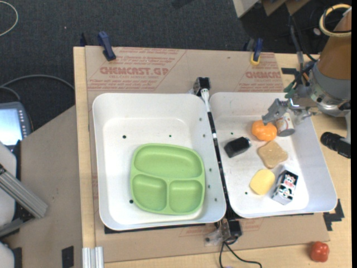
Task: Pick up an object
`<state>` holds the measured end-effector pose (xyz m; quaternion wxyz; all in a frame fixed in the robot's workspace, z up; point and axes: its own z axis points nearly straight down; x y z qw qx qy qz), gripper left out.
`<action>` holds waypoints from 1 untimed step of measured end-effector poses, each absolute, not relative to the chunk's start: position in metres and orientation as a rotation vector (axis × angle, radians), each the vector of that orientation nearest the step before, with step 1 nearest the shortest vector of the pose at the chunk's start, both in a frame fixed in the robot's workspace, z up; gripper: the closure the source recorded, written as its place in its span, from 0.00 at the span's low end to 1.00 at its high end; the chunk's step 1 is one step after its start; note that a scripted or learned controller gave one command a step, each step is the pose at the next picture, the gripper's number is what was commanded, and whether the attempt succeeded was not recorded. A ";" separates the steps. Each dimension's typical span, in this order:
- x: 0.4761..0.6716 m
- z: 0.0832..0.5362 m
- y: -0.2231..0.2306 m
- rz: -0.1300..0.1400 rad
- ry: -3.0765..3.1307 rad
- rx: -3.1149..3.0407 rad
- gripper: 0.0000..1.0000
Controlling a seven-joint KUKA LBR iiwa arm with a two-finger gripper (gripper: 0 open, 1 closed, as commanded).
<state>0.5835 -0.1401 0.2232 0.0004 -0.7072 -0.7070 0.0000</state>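
The right bin holds several small items. An orange round object lies near its middle back. A black block sits to its left, and a tan square piece lies just in front of it. Further forward are a yellow rounded piece and a small black-and-white box. My gripper hangs at the orange object's upper right edge, very close to it or touching it. Nothing is visibly lifted off the bin floor.
The left bin holds a green divided plate. A black ridge runs between the two bins. A red object lies on the bench at the front right. Clamps sit at the board's back edge.
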 end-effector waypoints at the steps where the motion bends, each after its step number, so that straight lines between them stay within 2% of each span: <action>1: 0.581 0.105 -0.144 -0.012 -2.233 -2.236 0.00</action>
